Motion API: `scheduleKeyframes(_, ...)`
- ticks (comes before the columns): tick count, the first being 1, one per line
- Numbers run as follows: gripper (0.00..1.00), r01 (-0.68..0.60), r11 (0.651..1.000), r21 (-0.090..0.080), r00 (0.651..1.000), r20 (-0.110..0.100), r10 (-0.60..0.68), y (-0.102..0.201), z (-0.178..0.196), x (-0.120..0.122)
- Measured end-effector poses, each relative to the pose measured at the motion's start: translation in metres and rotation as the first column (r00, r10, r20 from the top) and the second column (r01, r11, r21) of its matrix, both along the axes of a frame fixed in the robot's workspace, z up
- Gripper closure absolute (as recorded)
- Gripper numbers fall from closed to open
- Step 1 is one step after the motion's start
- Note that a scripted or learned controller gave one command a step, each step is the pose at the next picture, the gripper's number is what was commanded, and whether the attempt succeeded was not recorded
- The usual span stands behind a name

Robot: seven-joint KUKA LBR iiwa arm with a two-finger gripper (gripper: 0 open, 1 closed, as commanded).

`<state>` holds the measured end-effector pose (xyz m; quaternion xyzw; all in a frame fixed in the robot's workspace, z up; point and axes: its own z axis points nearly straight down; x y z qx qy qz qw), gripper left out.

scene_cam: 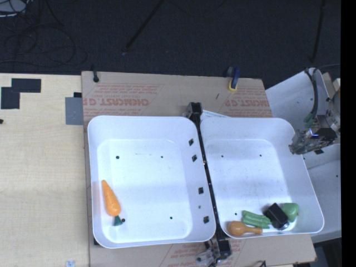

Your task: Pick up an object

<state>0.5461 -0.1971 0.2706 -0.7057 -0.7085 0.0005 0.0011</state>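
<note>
Nearest the camera, along the front wall of the right shallow white plastic bin (303,174), 4 small things crowd together: an orange pear-shaped toy (243,228), a green pod-like toy (256,219) touching it from above, a black block (276,215) leaning against the pod, and a pale green rounded piece (290,209) beside the block toward the bin's right corner. All 4 sit close to the front rim, while the bin floor behind them is open white surface up to the far wall. Left of that bin, across the black divider strip (201,171) where the 2 rims meet, the left shallow white plastic bin (139,125) carries 1 orange plastic carrot with a dark green stem (111,199), lying near its left wall and front corner, with wide bare floor to its right. Outside the right bin's right rim, near its far corner, the two-finger gripper (303,143) hangs at rim level, well apart from the 4 toys; whether its fingers are apart or together cannot be told.
</note>
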Motion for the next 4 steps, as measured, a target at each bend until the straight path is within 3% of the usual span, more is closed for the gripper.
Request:
scheduleKeyframes(1, 1.00, 0.006, 1.000, -0.003, 1.000, 0.004, -0.006, -0.017, 0.054, -0.034)
scheduleKeyframes(2, 1.00, 0.005, 1.000, 0.000, 1.000, -0.001, -0.005, -0.016, 0.047, -0.056)
scheduleKeyframes(3, 1.00, 0.001, 1.000, -0.001, 1.000, 0.003, -0.001, 0.015, 0.076, -0.063)
scheduleKeyframes(4, 1.00, 0.004, 1.000, 0.000, 1.000, -0.004, -0.004, -0.017, -0.051, -0.013)
